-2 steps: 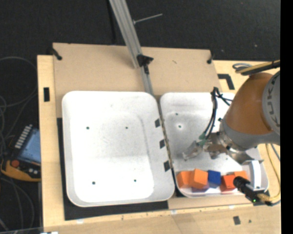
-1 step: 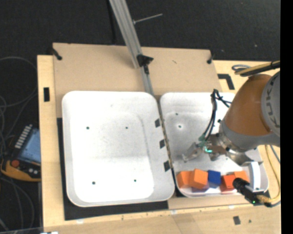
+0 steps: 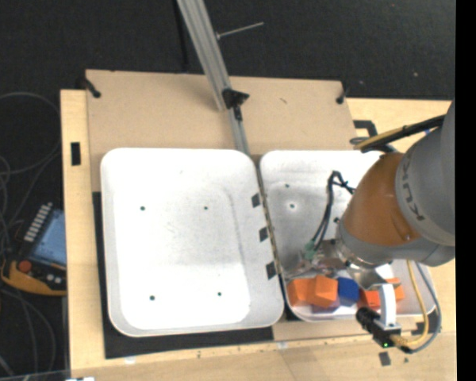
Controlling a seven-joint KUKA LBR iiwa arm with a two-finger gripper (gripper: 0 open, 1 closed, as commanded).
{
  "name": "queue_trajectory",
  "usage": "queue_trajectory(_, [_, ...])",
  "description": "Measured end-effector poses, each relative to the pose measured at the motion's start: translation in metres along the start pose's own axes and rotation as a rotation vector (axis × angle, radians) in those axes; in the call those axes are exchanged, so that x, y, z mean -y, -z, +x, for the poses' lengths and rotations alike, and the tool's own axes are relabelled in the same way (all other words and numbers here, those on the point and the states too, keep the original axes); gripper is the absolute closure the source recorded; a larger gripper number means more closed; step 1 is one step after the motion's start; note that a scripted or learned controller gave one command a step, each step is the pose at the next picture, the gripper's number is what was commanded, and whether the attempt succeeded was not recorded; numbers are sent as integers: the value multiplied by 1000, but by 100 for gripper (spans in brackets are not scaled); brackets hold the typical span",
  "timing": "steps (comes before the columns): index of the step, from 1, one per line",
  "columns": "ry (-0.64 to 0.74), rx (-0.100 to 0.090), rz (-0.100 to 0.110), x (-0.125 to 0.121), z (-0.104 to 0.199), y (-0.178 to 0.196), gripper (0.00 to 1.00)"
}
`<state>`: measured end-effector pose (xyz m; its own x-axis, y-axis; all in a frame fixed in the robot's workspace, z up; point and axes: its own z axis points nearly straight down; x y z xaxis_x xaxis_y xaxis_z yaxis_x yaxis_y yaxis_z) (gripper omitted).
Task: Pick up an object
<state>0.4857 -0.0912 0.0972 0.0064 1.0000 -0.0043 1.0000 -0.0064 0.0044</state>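
I saw an orange block point(image 3: 316, 291) beside a blue piece point(image 3: 348, 290), crowded against the right bin's point(image 3: 289, 177) near edge; finger state unclear.

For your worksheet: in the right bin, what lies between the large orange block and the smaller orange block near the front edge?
In the camera view, a blue block lies between the large orange block and the smaller orange block, in the right bin.

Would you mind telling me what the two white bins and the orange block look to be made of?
The left bin and right bin look like moulded plastic: smooth, slightly glossy, with rounded corners and grey scuffing. The orange block looks matte with crisp edges and even colour, perhaps foam, painted wood or plastic; the view leaves that open.
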Motion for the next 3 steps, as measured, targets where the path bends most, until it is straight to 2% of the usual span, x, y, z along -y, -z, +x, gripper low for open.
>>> queue_trajectory(1, [9,-1,-6,-7,-42,238,0])
queue_trajectory(2, [13,-6,11,-19,33,136,0])
queue_trajectory(3, [10,-4,4,-20,29,140,0])
